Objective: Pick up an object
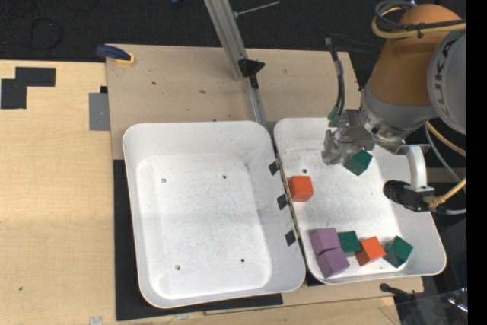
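Green block sits at the end effector, at its lower right and partly under the wrist over the right bin; whether it is pinched I cannot tell. An orange cube lies just below-left, near the bins' divide. Along the bin's near edge cluster a purple block, two green cubes and another orange one. The left bin adjoins on the tabletop.
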`<state>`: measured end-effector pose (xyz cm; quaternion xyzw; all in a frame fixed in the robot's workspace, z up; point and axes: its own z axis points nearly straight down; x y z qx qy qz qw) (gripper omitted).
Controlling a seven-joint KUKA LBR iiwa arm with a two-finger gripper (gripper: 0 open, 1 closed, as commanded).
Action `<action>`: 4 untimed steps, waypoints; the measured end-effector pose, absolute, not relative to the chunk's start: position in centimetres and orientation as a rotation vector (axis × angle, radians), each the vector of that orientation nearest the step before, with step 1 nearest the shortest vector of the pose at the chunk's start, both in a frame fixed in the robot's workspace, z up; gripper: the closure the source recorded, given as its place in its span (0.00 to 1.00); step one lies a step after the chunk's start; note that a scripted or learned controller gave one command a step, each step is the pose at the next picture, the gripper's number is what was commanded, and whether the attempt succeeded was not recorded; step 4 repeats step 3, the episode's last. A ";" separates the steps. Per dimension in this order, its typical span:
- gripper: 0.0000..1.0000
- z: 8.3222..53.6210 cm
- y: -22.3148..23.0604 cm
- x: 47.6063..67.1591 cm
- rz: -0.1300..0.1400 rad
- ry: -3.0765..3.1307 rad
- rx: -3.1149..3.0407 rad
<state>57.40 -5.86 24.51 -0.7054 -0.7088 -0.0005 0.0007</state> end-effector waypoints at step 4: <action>1.00 23.4 8.0 64.5 0.001 -2.224 -2.217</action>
